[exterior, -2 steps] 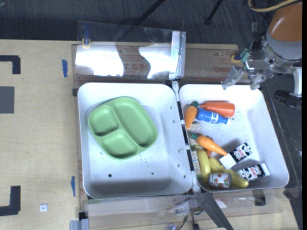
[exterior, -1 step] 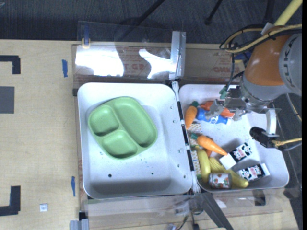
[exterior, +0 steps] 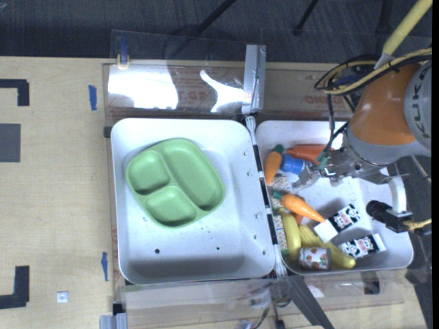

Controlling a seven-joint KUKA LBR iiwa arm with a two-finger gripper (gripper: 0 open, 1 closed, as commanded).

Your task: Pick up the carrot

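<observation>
Fingers (exterior: 306,177) look parted and pinch nothing that I can make out; the gripper (exterior: 319,172) hangs low over the far half of the right bin (exterior: 401,256), wrist bent in from the right, likely so it can come down on the toys from above.

Nearest the front wall of that bin lie a red-and-white can (exterior: 314,257) and yellow bananas (exterior: 295,233), with two cow-print boxes (exterior: 363,245) to their right. They are heaped together and touching, as loose toys settle.

Just behind them the carrot (exterior: 304,208) lies flat and slantwise, its thick end towards the divider, its tip on a white block (exterior: 325,232). It sits just in front of the gripper and apart from it, so the pick is not yet made; I judge a short move forward and down is needed.

Beyond the gripper are a blue piece (exterior: 293,164) and a second orange toy (exterior: 273,164) by the divider, easy to mistake for the target.

In the left bin (exterior: 137,252) is a green plate (exterior: 175,180).
</observation>
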